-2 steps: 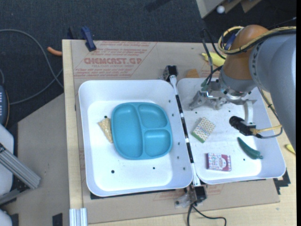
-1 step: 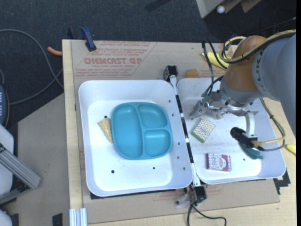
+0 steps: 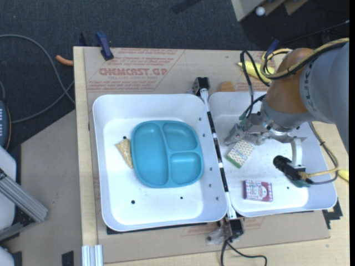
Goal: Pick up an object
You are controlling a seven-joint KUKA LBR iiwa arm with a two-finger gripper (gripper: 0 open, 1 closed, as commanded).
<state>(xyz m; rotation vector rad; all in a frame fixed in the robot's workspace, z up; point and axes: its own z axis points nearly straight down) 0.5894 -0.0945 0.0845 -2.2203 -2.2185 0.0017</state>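
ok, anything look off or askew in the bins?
Mostly tidy. The blue divided plate sits on top of a tan packet at its left edge in the left bin. In the right bin, the green-and-white packet lies tilted under the gripper.

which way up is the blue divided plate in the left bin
Right way up: the blue divided plate lies flat in the left bin, its three compartments facing the camera.

The grey arm (image 3: 327, 76) with its orange band (image 3: 285, 87) reaches in from the right and bends steeply downward, wrist pointing nearly straight down, its metal two-finger hand (image 3: 244, 134) hanging low.
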